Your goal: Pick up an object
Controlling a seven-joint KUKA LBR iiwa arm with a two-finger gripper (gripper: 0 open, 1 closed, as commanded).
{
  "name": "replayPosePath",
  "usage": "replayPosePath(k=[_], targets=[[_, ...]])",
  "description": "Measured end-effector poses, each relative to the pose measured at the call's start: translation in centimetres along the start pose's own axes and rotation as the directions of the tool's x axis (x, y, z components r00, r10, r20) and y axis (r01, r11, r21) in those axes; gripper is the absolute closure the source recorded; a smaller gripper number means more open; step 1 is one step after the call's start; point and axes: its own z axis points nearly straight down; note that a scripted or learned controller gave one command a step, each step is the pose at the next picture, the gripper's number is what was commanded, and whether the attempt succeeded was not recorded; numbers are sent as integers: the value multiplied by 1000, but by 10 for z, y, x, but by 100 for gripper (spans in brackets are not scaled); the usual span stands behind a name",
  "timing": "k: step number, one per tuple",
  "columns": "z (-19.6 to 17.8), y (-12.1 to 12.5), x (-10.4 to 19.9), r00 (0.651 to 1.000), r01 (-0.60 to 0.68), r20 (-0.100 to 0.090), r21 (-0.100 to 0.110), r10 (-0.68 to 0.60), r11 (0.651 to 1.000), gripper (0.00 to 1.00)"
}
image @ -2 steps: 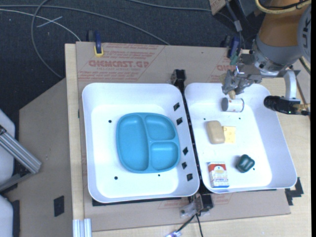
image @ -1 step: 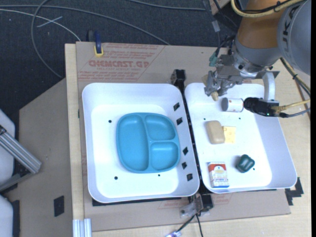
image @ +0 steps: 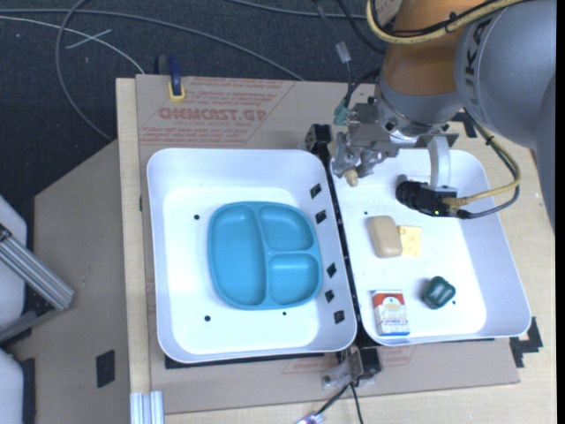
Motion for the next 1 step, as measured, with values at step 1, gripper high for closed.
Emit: replayPosePath(k=[1], targets=[[9, 6, 56, 1000, 0, 0, -2, 0, 1000, 100]])
